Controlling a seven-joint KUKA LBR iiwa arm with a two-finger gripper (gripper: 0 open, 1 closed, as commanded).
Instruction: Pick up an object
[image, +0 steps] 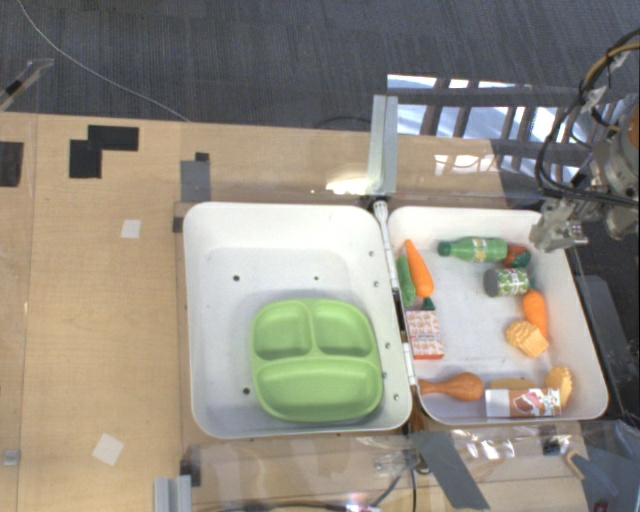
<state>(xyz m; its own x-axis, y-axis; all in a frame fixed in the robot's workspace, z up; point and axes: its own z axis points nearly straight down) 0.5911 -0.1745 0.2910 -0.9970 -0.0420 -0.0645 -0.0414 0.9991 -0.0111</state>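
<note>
- The gripper (556, 232) is seen at the far right corner of the right bin (598, 395), just above the rim; whether it is open or closed cannot be told, and nothing is seen held by it.
- The task names no particular object; every candidate lies in the right bin, loose and unstacked, which is judged to leave each one reachable from above.
- Along that bin's left edge a carrot (418, 268), a green vegetable (405, 280) and a small carton (425, 334) are found, the first two touching.
- Near the far edge a green bottle (475, 249) is laid on its side, with a small can (509, 282) just beside it; these are nearest the gripper.
- By the right edge an orange piece (537, 309) and a yellow block (527, 338) are noted.
- Along the near edge a drumstick-like item (455, 386), a second bottle (522, 402) and a bread-like piece (559, 381) are recorded.
- The left bin (205, 330) holds a green divided plate (316, 359) toward its near edge; its compartments carry nothing.
</note>
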